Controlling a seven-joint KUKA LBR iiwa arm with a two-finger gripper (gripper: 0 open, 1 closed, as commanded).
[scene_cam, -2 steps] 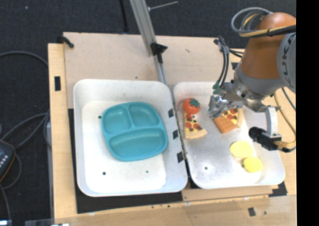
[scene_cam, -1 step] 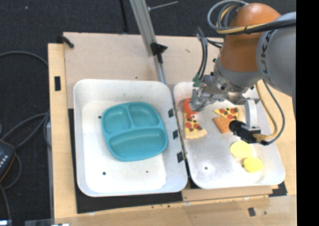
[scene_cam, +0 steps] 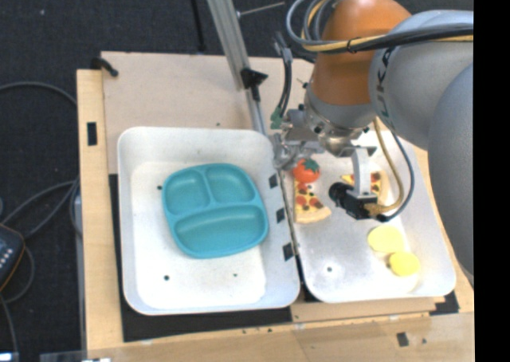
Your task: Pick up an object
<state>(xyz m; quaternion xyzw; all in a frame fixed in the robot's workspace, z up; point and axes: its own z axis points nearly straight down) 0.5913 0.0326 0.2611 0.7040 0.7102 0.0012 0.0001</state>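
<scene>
Gripper (scene_cam: 307, 163) was low over the toy tomato (scene_cam: 305, 169), pizza slice (scene_cam: 309, 204) just below it. Couldn't tell the claw's state. Nothing visibly lifted; pick not done.

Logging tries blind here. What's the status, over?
Gripper low over right bin, above the tomato and pizza slice; grip unconfirmed. Yellow discs untouched. Blue plate in left bin.
</scene>
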